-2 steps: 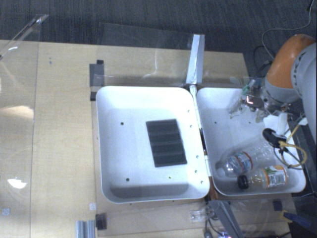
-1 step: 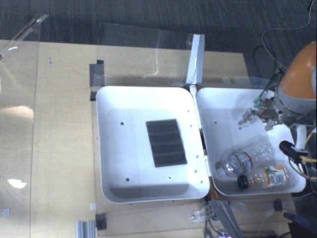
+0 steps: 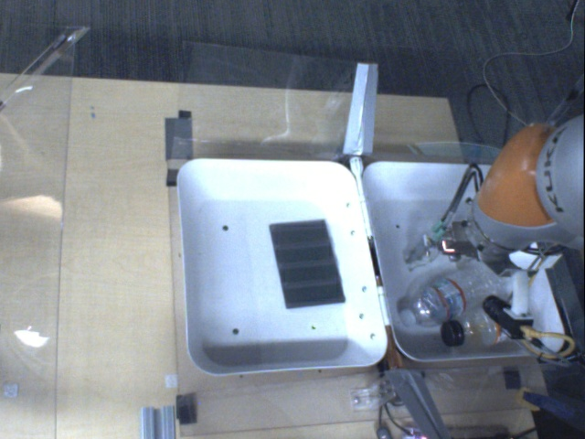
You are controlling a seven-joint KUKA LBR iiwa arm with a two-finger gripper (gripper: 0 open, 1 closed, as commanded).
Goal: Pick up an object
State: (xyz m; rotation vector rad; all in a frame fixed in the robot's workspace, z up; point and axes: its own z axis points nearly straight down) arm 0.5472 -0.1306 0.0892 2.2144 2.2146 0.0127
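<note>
A dark, ridged rectangular block (image 3: 307,262) lies flat in the middle of the left bin (image 3: 210,245). In the right bin (image 3: 402,199) a clear plastic bottle (image 3: 437,301) lies on its side near the front, its black cap (image 3: 452,334) toward the front wall. My gripper (image 3: 437,243) reaches down into the right bin, just behind the bottle and above its far end. Nothing can be seen held in it. The orange band and grey wrist hide the bin's right part.
A transparent sheet and an upright metal strip (image 3: 363,108) stand behind the bins. Pale wooden bench (image 3: 91,245) extends to the left. The divider between the bins (image 3: 370,245) runs close to the gripper's left.
</note>
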